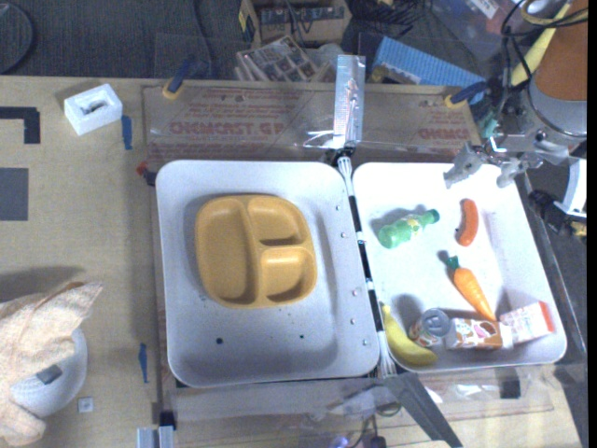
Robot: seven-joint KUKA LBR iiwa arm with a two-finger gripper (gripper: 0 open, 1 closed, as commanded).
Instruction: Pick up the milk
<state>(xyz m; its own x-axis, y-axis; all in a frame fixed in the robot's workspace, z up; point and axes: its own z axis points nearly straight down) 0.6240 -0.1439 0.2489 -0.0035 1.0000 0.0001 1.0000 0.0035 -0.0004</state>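
Though it lies on its side, the milk point(528, 323) carton in the right bin's point(536, 250) near right corner looks light, stiff-walled and slightly crushable, so its flat long sides seem the best hold. A drink box point(473, 331) touches its left end, a carrot point(469, 289) just beyond. The tool point(485, 168) hovers open, well apart at the bin's far edge.

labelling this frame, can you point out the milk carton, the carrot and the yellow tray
milk carton point(528, 323), camera view, on its white and orange side face
carrot point(472, 293), camera view, mid orange body
yellow tray point(254, 249), camera view, on the ridge between its compartments
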